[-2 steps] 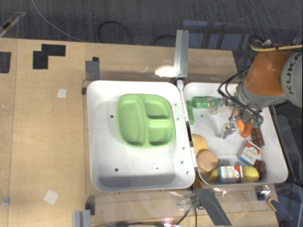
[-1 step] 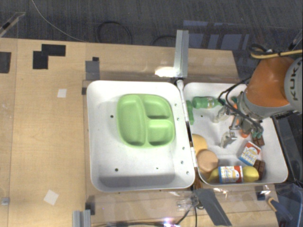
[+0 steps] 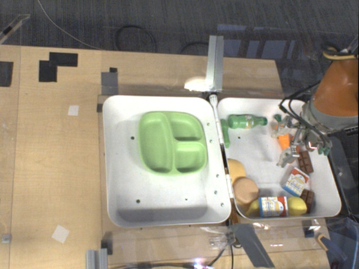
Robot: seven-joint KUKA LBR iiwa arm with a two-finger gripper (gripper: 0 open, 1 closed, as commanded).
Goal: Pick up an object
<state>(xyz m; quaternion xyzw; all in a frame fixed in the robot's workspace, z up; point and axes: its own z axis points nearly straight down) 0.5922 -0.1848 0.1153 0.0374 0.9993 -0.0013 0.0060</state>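
Wooden bench (image 3: pixel 50 167) — two white bins (image 3: pixel 120 206), side by side

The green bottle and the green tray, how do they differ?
The green bottle lies on its side in the right bin; the green tray sits flat in the left bin. The bottle is slim and far smaller; the tray is broad and rounded. The bottle has a white cap end; the tray is split into compartments. Both are green, the tray paler.
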